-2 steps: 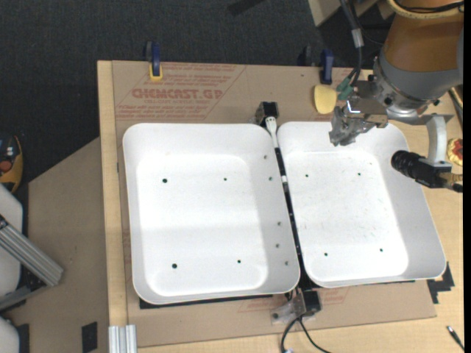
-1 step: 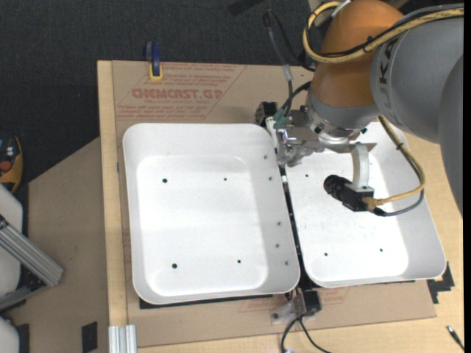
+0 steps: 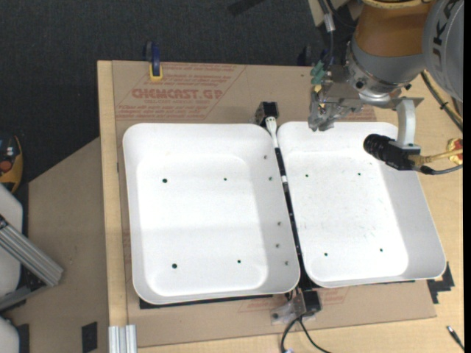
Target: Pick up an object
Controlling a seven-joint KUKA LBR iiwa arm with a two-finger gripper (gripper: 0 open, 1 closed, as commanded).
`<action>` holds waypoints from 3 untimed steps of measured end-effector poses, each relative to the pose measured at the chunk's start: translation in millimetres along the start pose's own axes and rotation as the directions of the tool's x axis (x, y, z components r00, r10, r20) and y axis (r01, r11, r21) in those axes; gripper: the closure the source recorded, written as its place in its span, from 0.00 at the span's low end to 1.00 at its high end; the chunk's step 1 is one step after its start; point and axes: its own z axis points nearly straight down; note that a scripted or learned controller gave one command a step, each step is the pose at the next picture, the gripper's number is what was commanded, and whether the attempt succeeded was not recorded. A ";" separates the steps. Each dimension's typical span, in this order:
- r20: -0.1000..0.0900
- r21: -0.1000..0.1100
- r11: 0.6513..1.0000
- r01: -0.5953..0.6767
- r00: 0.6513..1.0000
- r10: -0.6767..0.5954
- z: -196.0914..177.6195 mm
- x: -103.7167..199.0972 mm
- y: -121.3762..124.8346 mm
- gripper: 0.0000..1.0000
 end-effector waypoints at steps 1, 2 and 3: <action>-0.001 0.005 1.000 0.002 1.000 -0.002 -11.8 -5.6 0.3 1.00; -0.002 0.007 1.000 0.001 1.000 -0.001 -27.3 -10.3 -16.6 1.00; -0.002 0.013 1.000 0.005 1.000 -0.005 27.1 28.5 10.3 1.00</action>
